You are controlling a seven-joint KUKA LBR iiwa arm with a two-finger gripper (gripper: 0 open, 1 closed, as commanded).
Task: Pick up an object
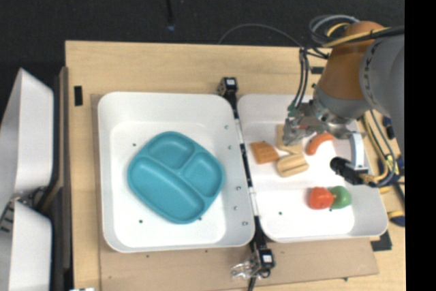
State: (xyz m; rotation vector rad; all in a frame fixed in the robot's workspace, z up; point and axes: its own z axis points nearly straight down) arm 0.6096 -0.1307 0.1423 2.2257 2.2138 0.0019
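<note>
Gripper [293,134] sits just above my tan bread-like block [291,165]; whether it's apart or together, I cannot tell.

Grey KUKA arm with orange band [347,68] reaches in from the right, wrist bent downward. Metal two-finger gripper [293,135] points down, low.

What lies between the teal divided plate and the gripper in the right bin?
In the camera view, between the teal plate and the gripper lie the bins' adjoining rims and an orange-brown block.
</note>
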